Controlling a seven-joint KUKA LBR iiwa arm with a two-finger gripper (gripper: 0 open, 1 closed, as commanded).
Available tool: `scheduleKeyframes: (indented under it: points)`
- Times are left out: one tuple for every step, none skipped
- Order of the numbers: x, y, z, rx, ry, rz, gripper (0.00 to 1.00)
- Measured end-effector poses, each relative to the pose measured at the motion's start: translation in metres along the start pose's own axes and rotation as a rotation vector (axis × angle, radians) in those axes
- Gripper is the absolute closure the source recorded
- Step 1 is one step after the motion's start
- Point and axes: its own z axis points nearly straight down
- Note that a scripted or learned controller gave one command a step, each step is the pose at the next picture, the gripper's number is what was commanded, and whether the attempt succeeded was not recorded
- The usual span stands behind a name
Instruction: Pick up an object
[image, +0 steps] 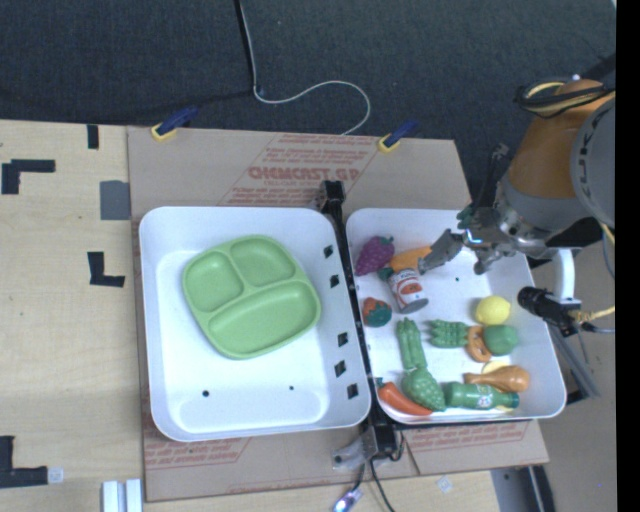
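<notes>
And here we are over the table, two white bins side by side on a cardboard sheet. The left bin carries a green divided plate, lying flat and a little tilted in its frame.

All the action is in the right bin, crowded with toy food. The grey arm with its orange band reaches in from the right, and the gripper hangs over the bin's upper part with its two fingers spread wide, one finger slanting down to the left, the other toward the right. Nothing sits between them.

Just beside that left finger lies an orange piece, and right below it a small red-and-white can. A purple bunch of grapes sits near the dividing wall. Further down: a small red-and-green piece, a green corn-like cob, a yellow ball with a green round piece just under it. Along the bottom edge, a carrot, a green bottle lying on its side, and an orange pear-shaped piece.

A white cable loops across the dark floor behind.
</notes>
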Motion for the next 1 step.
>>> scheduleKeyframes:
  points:
    - [0.0452, -0.0153, -0.1649, -0.019, -0.001, -0.006, 0.0]
